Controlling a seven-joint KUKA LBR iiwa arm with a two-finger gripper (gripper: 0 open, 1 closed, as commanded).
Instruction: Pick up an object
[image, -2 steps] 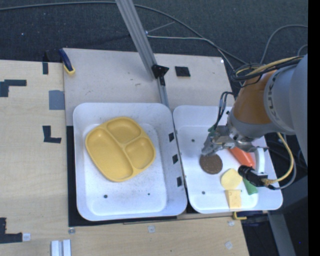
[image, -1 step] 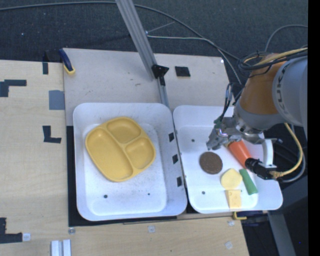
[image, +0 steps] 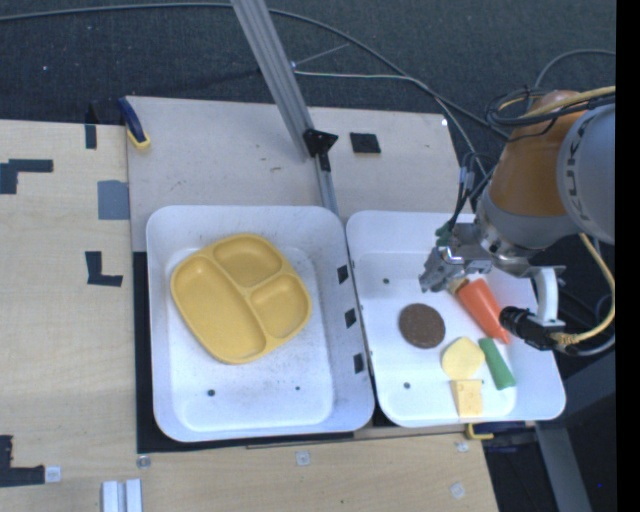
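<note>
Two shallow white plastic bins sit side by side on my wooden table (image: 60, 330). The left bin (image: 165, 400) has rounded corners and a scuffed, speckled floor, and it holds a yellow divided plate (image: 241, 297), smooth and glossy, with three moulded compartments and a soft, rounded outline, lying at a slight angle. The right bin (image: 395, 395) holds the smaller toy pieces. A flat brown disc (image: 422, 325), matte and slightly grainy like a toy patty, lies near the middle of the bin floor. Just below and to the right of it lies a pale yellow piece (image: 464, 371) with a rounded top and a squarer lower end, smooth in finish. A toy carrot (image: 483, 310) runs diagonally beside them, its orange tapered body leading down to a green stem (image: 497, 364) that lies right beside the yellow piece.

My gripper (image: 440, 275) is down over the upper part of the right bin, a grey metal assembly below my orange wrist band. It sits just beside the upper, thicker end of the carrot and above the brown disc, apart from the disc. I cannot tell from this angle how far my gripper is open, nor whether it has hold of anything; the carrot lies alongside it rather than plainly inside it.
</note>
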